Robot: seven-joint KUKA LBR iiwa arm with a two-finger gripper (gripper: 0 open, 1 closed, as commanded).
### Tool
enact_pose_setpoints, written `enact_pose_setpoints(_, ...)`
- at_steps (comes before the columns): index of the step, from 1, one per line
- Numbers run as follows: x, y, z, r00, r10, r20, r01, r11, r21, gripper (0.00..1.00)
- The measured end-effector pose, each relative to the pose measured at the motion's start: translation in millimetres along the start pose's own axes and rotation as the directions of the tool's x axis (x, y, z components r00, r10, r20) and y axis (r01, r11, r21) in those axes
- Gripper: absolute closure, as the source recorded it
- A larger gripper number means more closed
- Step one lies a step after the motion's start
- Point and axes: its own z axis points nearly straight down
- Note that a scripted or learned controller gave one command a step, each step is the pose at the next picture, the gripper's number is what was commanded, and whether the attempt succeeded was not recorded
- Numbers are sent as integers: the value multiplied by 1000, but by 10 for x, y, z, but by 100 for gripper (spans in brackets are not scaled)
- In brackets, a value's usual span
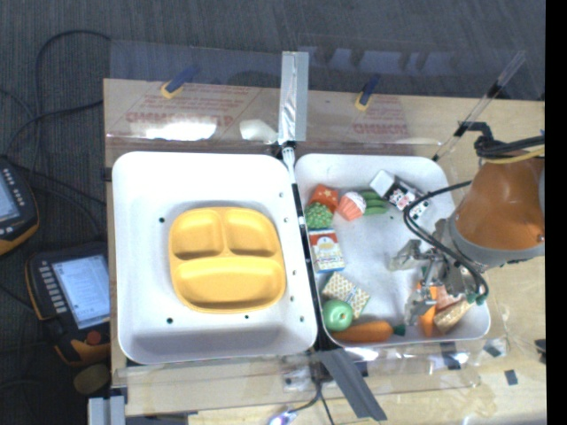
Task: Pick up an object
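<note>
your end effector (432,292) is down in the near right corner of the right bin (354,168), amid cables and metal parts; you cannot tell from this view how it stands, nor whether anything is caught in it.

the likeliest target is the cluster under it: an orange piece (427,320) and a tan, bread-like piece (452,313), touching each other and close against the bin's corner wall. they look like small plastic play food, so judge them light, stiff and somewhat slick. the corner leaves little room on the wall side, so take the orange piece across its narrow width, from the open side of the bin.

other choices lie well apart from the arm along the bin's left wall:
- a carrot (363,331) lying flat by the near wall; grip it across the middle, as the rounded ends would probably slip.
- a green apple (337,313) touching the carrot; round and likely to roll away.
- a small carton (327,251), boxy and flat-sided, probably the easiest to pinch.

the left bin (142,264) holds a yellow divided tray (227,257).
</note>
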Motion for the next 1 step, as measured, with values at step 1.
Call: enact_pose_setpoints(1,143,-295,-87,833,-553,-7,553,833,-14,0)
